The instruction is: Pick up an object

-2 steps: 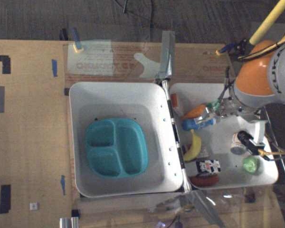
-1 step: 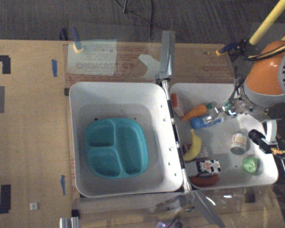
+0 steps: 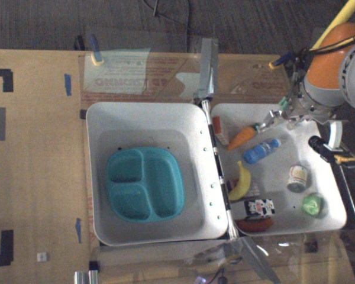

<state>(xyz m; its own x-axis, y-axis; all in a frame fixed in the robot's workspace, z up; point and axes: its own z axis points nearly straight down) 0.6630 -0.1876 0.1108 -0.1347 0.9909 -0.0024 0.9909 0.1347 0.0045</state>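
1. Reaching in from the right over the far corner of the right bin [image 3: 337, 220]: grey arm [image 3: 350, 78], orange band above the wrist.
2. At the arm's end, gripper [image 3: 276, 118], low over the right bin's far side, just beside the thick end of the carrot [image 3: 242, 136].
3. Open or clenched: cannot tell at this angle; nothing seen in its grasp.
4. Lying in the right bin, near the dividing wall: carrot, slanted, with a small red item [image 3: 216, 126] just to its left.
5. Just below the carrot: blue bottle [image 3: 261, 151], on its side, slanted the same way.
6. Further toward the near edge: banana [image 3: 242, 183], curved, close to the dividing wall.
7. Right of the banana and well apart from it: can [image 3: 297, 178], with a green round object [image 3: 312, 204] near it toward the near corner.
8. Near the front wall: black-and-white carton [image 3: 259, 207], and touching or just beside it a dark red item [image 3: 254, 224].
9. In the left bin [image 3: 100, 123]: teal divided plate [image 3: 145, 183], flat on the floor, three compartments.
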